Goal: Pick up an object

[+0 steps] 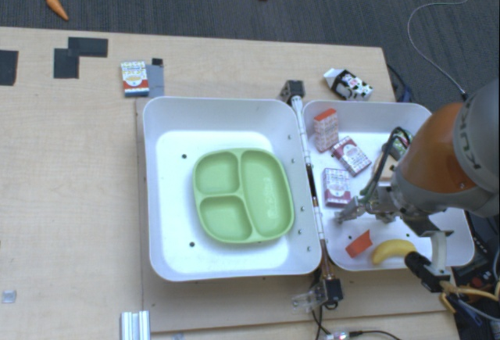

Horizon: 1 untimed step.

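Nearest me, in the right bin (461, 248), a banana (393, 251) lies beside a small red block (358, 244), and my end effector (356, 209) hangs just above them with its fingers spread apart, gripping nothing. Just beyond it sit three small cartons (337, 186), one upright at the bin's far side. Farther left, the other bin (156, 198) holds a green divided plate (243, 195), and the worktop (70, 198) stretches past it.
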Motion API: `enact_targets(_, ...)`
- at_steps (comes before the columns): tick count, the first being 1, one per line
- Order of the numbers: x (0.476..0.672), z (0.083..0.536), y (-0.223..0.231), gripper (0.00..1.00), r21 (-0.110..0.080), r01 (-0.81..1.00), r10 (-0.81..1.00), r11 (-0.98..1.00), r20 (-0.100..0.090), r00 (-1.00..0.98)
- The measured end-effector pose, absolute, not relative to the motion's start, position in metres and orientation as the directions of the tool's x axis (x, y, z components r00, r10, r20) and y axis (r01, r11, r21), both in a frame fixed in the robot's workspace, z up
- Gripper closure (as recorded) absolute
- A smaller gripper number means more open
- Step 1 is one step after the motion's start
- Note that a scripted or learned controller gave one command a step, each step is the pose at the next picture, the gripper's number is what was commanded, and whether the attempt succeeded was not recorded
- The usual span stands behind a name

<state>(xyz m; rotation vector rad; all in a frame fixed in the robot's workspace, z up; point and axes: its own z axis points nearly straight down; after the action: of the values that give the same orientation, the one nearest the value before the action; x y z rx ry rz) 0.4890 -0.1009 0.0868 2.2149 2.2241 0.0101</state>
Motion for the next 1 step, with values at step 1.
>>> enact_targets(1, 0.4913, 0.0981, -0.1011, 1.00, 0.014, 1.000, 1.000, 0.008, -0.001, -0.008)
